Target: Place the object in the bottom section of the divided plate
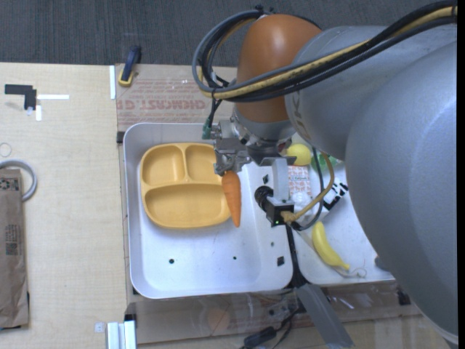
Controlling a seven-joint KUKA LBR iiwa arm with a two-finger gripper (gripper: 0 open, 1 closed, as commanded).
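Observation:
A yellow divided plate (147, 167) lies in the upper left of the left white bin (196, 267). It has two small sections at the top and one wide section at the bottom. An orange carrot (232, 199) hangs tip down just off the plate's right rim, beside the bottom section. My gripper (224, 166) is directly above it, shut on the carrot's thick top end. The orange-banded wrist and grey arm cover the bin's upper right.
The right bin holds a banana (328, 247), a yellow-green fruit (299, 153) and a white packet (298, 185), partly under the arm. A brown paper bag (11, 246) lies on the bench at far left. A yellow tool (131, 65) rests behind the bins.

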